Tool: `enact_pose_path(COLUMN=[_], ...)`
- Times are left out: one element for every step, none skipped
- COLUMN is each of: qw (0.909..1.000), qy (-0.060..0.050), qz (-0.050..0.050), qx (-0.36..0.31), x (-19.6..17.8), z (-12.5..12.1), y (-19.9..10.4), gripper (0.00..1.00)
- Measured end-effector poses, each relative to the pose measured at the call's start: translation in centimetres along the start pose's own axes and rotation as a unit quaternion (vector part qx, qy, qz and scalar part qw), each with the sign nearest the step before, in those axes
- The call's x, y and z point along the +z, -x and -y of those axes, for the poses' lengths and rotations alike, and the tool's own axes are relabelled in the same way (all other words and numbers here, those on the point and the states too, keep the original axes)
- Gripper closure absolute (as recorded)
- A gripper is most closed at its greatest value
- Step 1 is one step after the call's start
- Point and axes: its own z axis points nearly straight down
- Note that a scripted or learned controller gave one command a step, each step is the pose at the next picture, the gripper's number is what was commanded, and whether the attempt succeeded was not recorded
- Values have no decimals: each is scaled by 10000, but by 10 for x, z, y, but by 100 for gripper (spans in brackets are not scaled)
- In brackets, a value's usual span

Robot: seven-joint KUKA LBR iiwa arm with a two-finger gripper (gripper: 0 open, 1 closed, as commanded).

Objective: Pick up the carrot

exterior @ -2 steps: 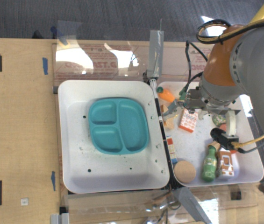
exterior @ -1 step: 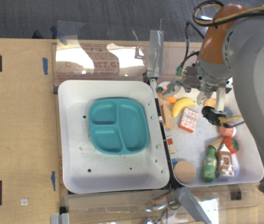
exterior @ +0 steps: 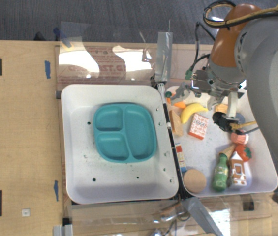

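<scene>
Arm [exterior: 257, 58] over the right bin [exterior: 202, 151], cutting off its right edge.
Two bins: the left bin [exterior: 70, 132] carries one teal tray [exterior: 125, 132]. The pincer [exterior: 221, 102] hangs near the right bin's far edge; whether it is apart or together I cannot tell. One banana [exterior: 192, 111] lies left of it. One carrot [exterior: 179, 103], small and hard to make out, lies just beyond, near the far-left corner.

Two bins side by side mid-frame. Left bin [exterior: 75, 146]: divided tray [exterior: 125, 132] at its centre. Right bin [exterior: 262, 173]: banana [exterior: 192, 111] at upper left, carrot [exterior: 179, 104] just left of it, small carton [exterior: 198, 126] below the banana. Bottle [exterior: 220, 171] and house-shaped box [exterior: 238, 168] side by side lower right; round ball [exterior: 195, 180] to their left. Arm [exterior: 230, 38] over the bin's upper part.
</scene>
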Motion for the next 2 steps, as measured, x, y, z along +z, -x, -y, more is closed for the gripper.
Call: enact_pose_path(qw=[10000, 10000], qy=[0, 0], qz=[0, 0], qx=[0, 1], x=[0, 0], z=[0, 0], y=[0, 0], gripper=[0, 0])
